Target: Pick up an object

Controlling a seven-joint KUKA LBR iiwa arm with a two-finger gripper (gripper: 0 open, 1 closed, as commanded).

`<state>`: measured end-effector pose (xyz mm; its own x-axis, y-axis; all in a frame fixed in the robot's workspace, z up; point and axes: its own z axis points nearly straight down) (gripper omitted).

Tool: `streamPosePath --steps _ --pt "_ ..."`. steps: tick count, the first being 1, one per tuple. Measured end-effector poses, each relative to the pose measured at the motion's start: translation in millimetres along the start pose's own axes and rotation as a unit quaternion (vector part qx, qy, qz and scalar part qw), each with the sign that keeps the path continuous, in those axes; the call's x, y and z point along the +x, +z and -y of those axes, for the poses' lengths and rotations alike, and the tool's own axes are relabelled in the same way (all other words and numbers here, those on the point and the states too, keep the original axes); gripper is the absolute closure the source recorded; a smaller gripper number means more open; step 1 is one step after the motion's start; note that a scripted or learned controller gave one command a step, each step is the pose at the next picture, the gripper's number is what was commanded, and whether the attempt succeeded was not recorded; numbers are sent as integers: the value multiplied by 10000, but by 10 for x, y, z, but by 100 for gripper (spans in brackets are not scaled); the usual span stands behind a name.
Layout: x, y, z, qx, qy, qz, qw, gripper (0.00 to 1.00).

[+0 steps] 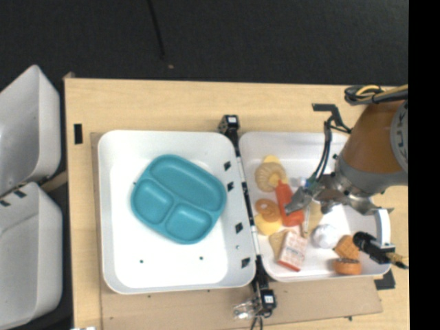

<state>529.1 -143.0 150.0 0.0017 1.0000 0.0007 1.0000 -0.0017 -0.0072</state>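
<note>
Two white bins side by side: left bin (117, 253) holds a teal divided plate (179, 198); right bin (302, 144) holds a heap of toy foods, including an orange-red carrot (289, 203), beneath the gripper (302, 199); finger state cannot be told

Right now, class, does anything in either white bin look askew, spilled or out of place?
Nothing looks spilled or broken. The teal three-compartment plastic tray lies turned at an angle to the left white bin. The small toy foods lie jumbled together in the right white bin.
</note>
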Motion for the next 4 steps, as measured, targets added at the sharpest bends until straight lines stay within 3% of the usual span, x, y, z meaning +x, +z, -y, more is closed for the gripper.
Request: streamPosePath --steps 1,2,4 --pt "-34 488 -20 -57 12 33 10000 0" --pt "-31 395 -24 -51 42 13 10000 100" --pt "-154 -779 68 -62 28 16 10000 100"
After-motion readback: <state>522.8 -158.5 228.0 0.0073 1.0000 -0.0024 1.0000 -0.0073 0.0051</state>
